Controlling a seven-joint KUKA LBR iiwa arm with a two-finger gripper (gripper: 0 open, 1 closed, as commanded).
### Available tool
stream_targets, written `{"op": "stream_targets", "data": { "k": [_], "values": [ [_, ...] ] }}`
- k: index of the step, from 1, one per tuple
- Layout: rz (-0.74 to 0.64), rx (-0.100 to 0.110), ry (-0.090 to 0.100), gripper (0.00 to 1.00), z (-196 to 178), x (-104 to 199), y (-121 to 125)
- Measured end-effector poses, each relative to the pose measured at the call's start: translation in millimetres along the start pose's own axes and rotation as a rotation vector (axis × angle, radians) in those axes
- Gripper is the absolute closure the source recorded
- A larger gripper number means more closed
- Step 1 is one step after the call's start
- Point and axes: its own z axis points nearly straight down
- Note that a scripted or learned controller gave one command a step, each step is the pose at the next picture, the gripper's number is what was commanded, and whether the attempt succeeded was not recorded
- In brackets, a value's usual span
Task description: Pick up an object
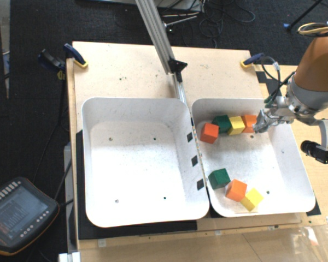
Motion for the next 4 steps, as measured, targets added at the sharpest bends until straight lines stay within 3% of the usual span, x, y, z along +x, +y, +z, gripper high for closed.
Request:
{"op": "stream_targets", "data": {
  "k": [1,3,4],
  "values": [
    [0.000,-0.001,-0.001,1.00,-50.0,-0.2,1.9],
    [-0.004,0.006,0.004,1.00,-62.2,94.3,-21.2],
    [-0.005,0.009,0.004,1.00,-49.9,140.5,-38.9]
  ]
}}
